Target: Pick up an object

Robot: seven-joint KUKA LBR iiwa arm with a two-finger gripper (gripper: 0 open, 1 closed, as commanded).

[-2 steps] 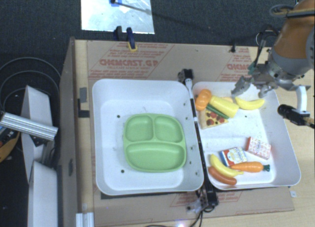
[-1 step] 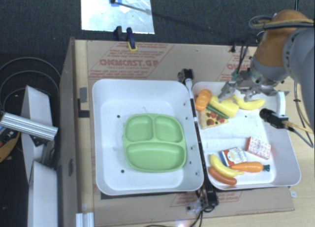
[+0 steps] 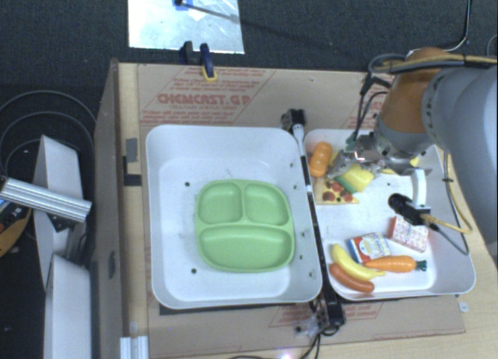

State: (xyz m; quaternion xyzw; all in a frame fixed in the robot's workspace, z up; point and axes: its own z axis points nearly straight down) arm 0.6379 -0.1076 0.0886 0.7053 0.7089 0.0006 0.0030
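tool down in the right bin, near its far-left corner, over a yellow block; can't tell whether it's gripping or how the tool is set. block's long axis runs diagonal, far-left to near-right. orange toy just left of it, pizza slice touching below. banana, carrot at the near edge. green plate in left bin

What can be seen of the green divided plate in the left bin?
The green plate is a light green, plastic-looking tray with rounded corners and three compartments: two small ones on its far side and one long one on its near side. It lies flat and upright near the middle of the left bin, slightly turned against the bin's edges. Nothing lies in it and nothing touches it.
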